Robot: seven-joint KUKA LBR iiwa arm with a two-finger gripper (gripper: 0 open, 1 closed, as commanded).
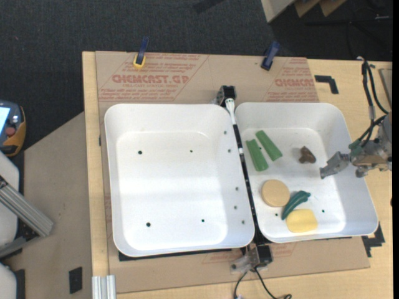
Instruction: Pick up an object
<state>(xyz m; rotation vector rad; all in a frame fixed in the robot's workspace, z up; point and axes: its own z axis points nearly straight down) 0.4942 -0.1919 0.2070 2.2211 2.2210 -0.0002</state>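
My gripper (344,169) hangs over the right side of the right bin (349,120), open, with nothing between its fingers. A small brown lump (306,155) lies just left of it, apart from the fingers. Further left, two green sticks (262,150) lie side by side. Toward the front of that bin sit a tan round disc (275,192), a curved dark green piece (295,203) and a yellow block (301,221), close together.
The left bin (118,167) stands beside the right one, the two sharing a dark divider rail (242,167). Both rest on a cardboard sheet (187,73) held by clamps at the back. Cables run along the right edge.
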